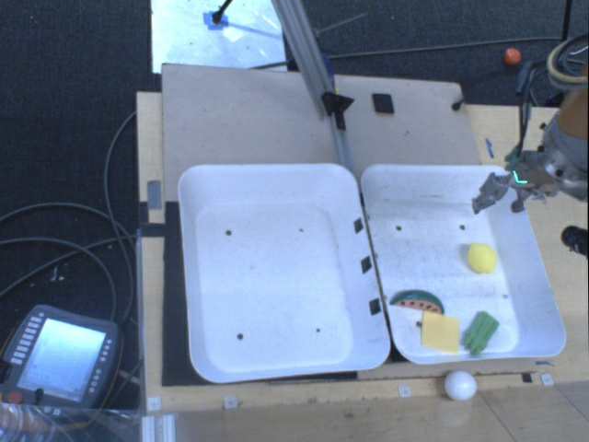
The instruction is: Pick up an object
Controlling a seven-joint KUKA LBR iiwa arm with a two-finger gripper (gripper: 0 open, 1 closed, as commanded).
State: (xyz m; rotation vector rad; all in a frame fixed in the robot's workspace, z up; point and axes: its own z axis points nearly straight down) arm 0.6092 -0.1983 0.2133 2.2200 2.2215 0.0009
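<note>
the pale brown wooden bench (pixel 248 118) fills the middle of the scene, standing on dark carpet. on it lie two shallow white plastic bins side by side, their inner rims touching along a row of small black clips. the left white bin (pixel 198 201) shows a bare floor with a few small dark holes. the right white bin (pixel 405 187) holds four things, all gathered in its near right part.

the grey robot arm (pixel 572 150) comes in from the right edge, and its two-finger gripper (pixel 502 198) hangs above the far right corner of the right bin, over the rim area, well apart from the things below. its two dark fingers (pixel 486 198) stand spread with a clear gap, and nothing sits between them.

a grey hand-held control pendant with a bright screen (pixel 60 353) rests on the carpet at the lower left, with black cables looping around it. a slim grey metal pole (pixel 308 49) slants from the top of the view down to the far edge of the bins.

in the right bin, the flat yellow square block (pixel 441 333) lies near the front wall, just beside the green ridged toy vegetable (pixel 480 331) on its right. the watermelon slice toy with a green rind and red flesh (pixel 417 300) touches the block's far left corner. the round yellow lemon-like toy (pixel 481 258) sits alone, farther back, between those three and the gripper.

a small white ball (pixel 460 385) rests on the bench outside the bin, just beside its front wall.
</note>
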